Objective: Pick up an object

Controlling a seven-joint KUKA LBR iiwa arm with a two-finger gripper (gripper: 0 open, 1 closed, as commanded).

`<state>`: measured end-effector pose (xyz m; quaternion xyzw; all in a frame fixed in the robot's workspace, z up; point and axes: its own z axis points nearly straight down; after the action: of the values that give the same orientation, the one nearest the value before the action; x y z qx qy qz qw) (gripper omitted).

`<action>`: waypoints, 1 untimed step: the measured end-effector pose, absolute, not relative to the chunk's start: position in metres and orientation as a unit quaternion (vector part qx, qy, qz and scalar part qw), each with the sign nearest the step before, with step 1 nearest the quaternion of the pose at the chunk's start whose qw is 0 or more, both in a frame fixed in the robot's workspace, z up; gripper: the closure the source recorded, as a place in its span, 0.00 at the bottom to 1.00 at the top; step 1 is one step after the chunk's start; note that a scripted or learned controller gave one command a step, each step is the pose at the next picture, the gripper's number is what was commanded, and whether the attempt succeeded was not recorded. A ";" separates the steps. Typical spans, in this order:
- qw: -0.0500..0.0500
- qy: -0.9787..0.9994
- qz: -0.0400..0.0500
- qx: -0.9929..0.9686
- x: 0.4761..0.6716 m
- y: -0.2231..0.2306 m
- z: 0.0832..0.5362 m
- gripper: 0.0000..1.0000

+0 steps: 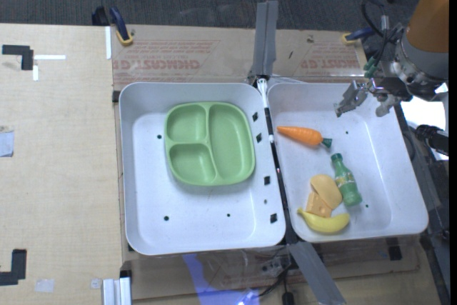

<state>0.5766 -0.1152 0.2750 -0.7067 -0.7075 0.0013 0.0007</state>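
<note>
With my gripper hovering fingers apart and empty at the right bin's 12 o'clock edge, I judge the carrot, toward 10 o'clock, light, rigid, slightly slippery, best pinched across its thick middle.
</note>
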 end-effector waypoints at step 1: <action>0.001 -0.755 0.001 -0.655 0.586 -0.101 0.135 0.00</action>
<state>0.5861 -0.1012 0.1346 -0.6552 -0.7555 0.0009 0.0009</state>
